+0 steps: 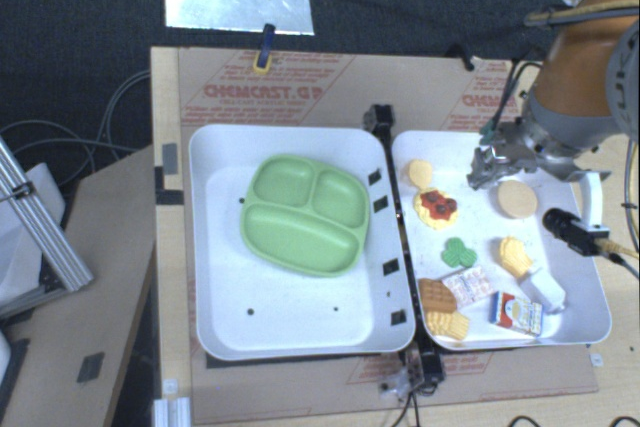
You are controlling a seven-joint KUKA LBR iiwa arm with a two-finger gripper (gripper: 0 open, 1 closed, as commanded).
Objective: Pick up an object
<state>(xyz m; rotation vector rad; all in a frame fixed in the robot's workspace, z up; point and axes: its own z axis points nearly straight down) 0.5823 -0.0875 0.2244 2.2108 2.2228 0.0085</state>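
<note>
Hovering low over the right bin [600, 315] beside a round cracker [517, 200], the end effector [486, 167] seems poised to grasp, grip state unclear

Partly hidden or cut off

The arm [590, 65] is cut by the right edge; the gripper's [487, 167] fingers cannot be made out; the carton's [517, 313] print is unreadable.

Robotics lab test bench: industrial arm [585, 65] over two white bins [215, 245] on a cardboard-covered board [300, 85], loose cables [120, 105] off its left edge, aluminium framing [40, 225], toy food [437, 207] as test props.
</note>
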